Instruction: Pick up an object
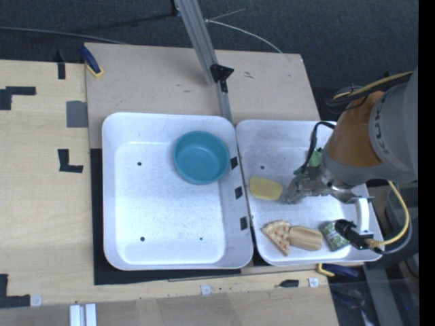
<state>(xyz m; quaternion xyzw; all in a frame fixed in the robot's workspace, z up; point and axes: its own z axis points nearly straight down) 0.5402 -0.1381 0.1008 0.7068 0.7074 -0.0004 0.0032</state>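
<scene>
Pale wooden desk carrying two shallow white bins side by side. Over the right bin, the pincer reaches low; whether it is open or closed cannot be made out. Just to its left lies a yellow sponge-like block. Nearer the camera sit a pizza-slice toy, a tan piece and a small dark green object. Farther left, a blue bowl rests in the left bin.

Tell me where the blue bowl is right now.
The blue bowl sits in the left bin, near its upper right corner, close to the divide with the right bin and across it from the yellow sponge.
</scene>
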